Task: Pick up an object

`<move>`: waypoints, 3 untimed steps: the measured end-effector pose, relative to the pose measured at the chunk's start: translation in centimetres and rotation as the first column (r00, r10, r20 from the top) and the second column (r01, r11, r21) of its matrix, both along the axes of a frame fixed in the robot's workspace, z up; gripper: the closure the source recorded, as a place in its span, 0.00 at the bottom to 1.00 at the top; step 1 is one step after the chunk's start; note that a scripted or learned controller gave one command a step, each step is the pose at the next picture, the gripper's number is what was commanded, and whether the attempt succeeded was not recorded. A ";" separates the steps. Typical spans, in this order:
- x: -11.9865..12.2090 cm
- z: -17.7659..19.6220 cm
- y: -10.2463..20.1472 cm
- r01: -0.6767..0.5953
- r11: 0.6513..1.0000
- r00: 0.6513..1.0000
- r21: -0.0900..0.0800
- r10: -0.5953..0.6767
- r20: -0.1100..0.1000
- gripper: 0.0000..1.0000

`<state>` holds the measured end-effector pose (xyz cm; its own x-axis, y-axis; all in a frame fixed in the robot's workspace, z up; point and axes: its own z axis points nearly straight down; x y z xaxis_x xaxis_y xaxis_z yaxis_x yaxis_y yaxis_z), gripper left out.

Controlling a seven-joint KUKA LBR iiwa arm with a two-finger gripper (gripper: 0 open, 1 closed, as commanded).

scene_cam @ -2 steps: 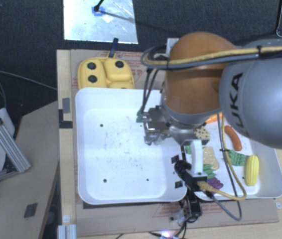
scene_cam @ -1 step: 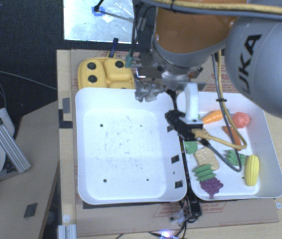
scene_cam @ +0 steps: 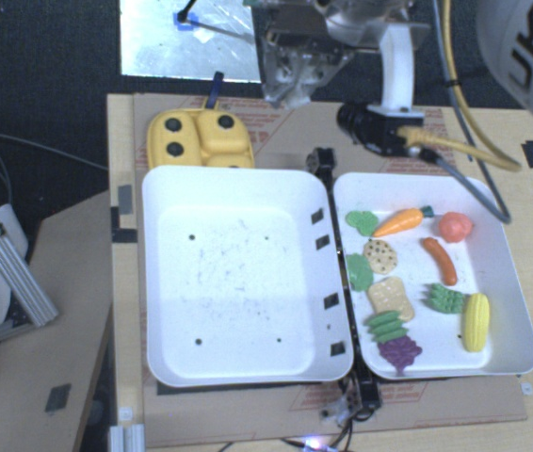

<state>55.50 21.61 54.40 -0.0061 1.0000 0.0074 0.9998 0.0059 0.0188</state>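
Observation:
The right bin point(scene_cam: 504, 252) holds several toy foods: a carrot point(scene_cam: 400, 221), a red tomato point(scene_cam: 455, 226), a sausage point(scene_cam: 440, 260), a cookie point(scene_cam: 379, 252), a slice of toast point(scene_cam: 391, 298), a corn cob point(scene_cam: 476, 321), purple grapes point(scene_cam: 399, 351), green beans point(scene_cam: 386, 325) and green leafy pieces point(scene_cam: 363, 221). My gripper point(scene_cam: 283, 90) hangs high beyond the back edge of the bins, above the bench near the seam between them. It is well apart from every toy, and nothing shows in it.
The left bin point(scene_cam: 238, 271) sits beside the right one. A yellow moulded tray point(scene_cam: 201, 139) lies behind the left bin. A shiny metal sheet point(scene_cam: 191, 22) lies at the back. Yellow and grey cables point(scene_cam: 464, 153) trail over the right bin's far rim.

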 end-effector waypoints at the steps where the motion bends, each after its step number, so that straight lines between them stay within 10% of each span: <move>1: -5.0 -0.9 -1.3 0.000 1.000 1.000 -0.007 -0.001 -0.019 1.00; 2: 1.4 -20.5 -7.7 0.012 1.000 0.999 -0.014 -0.012 -0.031 1.00; 3: 1.5 -18.4 -7.2 0.004 1.000 1.000 -0.006 -0.004 -0.015 1.00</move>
<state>56.98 14.40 35.99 -0.0024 1.0000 0.0017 1.0000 0.0024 0.0036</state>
